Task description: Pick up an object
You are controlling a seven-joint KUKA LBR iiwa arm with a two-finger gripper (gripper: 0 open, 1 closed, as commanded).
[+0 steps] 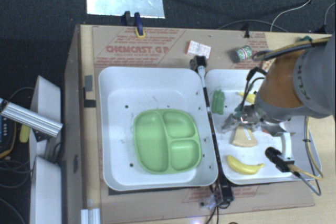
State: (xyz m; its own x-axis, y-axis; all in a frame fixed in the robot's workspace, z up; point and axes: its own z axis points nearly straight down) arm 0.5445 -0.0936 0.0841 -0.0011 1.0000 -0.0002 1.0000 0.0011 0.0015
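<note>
The right bin point(231, 80) holds three loose things. A green pepper-like piece point(217, 102) lies by its left wall, a tan wedge point(244, 137) sits in the middle, and a yellow banana point(244, 166) rests near the front edge. My gripper point(234, 122) hangs low over the bin, just above the wedge's upper left corner and right of the green piece. No object shows in its grasp. A small yellow thing point(245, 96) peeks out behind the wrist. The grey arm point(304, 81) covers the bin's right side.
The left bin point(121, 86) holds a green divided plate point(167, 140). On the bench behind the bins lie a small green-and-white can point(242, 53) and a white tag point(198, 49). A blue-and-yellow clamp point(137, 23) sits on the bench's far edge.
</note>
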